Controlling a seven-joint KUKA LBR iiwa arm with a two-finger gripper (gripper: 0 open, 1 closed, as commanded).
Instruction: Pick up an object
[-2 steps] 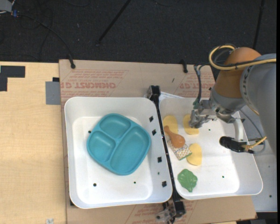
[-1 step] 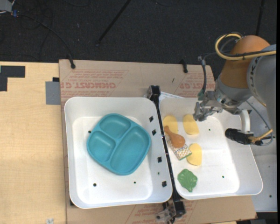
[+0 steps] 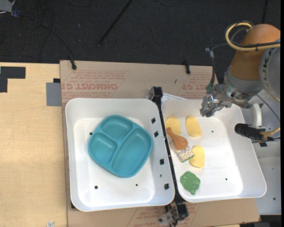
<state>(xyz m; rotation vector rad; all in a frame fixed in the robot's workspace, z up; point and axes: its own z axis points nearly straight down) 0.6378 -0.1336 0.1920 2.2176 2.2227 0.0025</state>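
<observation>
Small toy foods lie in the right bin [image 3: 236,174]: a yellow piece [image 3: 173,125], another yellow piece [image 3: 193,126], a brown drumstick-shaped piece [image 3: 178,139], a patterned cracker-like square [image 3: 185,153], a third yellow piece [image 3: 198,157] and a green leafy piece [image 3: 190,182]. My gripper [image 3: 208,109] hangs at the bin's far edge, up and to the right of the yellow pieces, apart from them. Nothing shows between its fingers.
The left bin [image 3: 80,174] holds a teal divided plate [image 3: 120,144]. A black divider [image 3: 163,145] runs between the bins. The grey arm with its orange band [image 3: 253,51] comes in from the right. Cardboard [image 3: 118,82] lies under the bins.
</observation>
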